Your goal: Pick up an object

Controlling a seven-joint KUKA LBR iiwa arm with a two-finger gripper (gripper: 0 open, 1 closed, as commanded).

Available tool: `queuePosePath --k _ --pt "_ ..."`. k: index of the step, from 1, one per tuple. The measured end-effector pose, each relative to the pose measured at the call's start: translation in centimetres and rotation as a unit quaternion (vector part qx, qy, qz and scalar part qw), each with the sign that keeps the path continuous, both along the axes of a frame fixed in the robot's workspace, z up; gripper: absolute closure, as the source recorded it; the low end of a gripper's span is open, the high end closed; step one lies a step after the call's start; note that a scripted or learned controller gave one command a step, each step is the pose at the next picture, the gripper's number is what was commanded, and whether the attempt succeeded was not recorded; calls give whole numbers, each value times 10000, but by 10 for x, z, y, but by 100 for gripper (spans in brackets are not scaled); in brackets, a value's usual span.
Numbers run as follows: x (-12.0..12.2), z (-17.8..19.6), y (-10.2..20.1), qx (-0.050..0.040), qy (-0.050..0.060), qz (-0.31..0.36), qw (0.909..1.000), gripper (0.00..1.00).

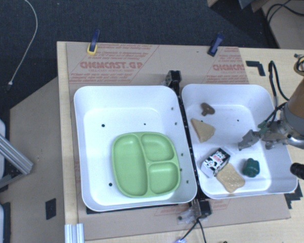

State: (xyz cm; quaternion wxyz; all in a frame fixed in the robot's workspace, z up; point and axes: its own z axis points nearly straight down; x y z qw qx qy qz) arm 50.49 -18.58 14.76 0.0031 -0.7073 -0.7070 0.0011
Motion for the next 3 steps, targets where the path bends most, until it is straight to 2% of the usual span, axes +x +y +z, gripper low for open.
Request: queuePosePath --k 1,2,3 --pt "-1 -64 -1 -1 3 -2 10000 0" --pt "0 -50 -1 -18 -32 -4 10000 100" --pt "0 13 -4 -29 -63 5 10000 100"
